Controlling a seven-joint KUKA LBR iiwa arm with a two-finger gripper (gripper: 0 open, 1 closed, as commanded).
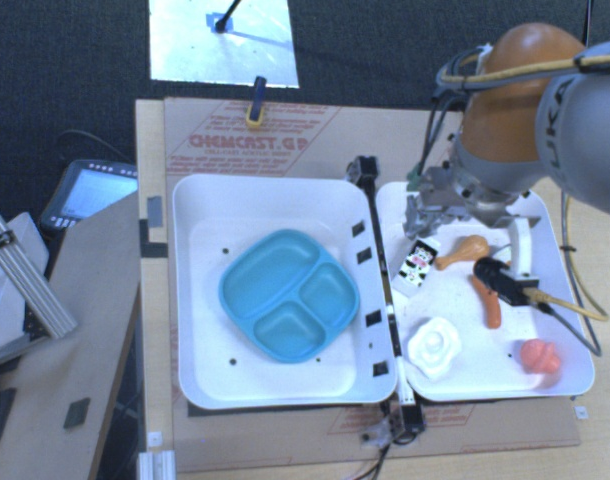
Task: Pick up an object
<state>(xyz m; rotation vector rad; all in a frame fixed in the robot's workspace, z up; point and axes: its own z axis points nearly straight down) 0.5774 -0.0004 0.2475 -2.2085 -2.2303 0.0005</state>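
Observation:
My gripper [423, 226] hangs over the back left part of the right bin [575, 368], under the grey wrist with the orange band. Just in front of it lies a small white block with black spots [417, 265], close to the gripper's tip. A tan drumstick [463, 252] lies to the right of that block. Further right is an orange sausage-shaped piece [491, 308]. A white fried-egg toy [434, 347] rests at the front of the bin, and a pink lump [540, 356] sits in the front right corner.
The left bin [200, 368] holds a blue divided plate [288, 294]. A black divider strip [377, 258] runs between the two bins. A tablet [85, 196] and a metal rail [25, 278] sit off the bench at the left.

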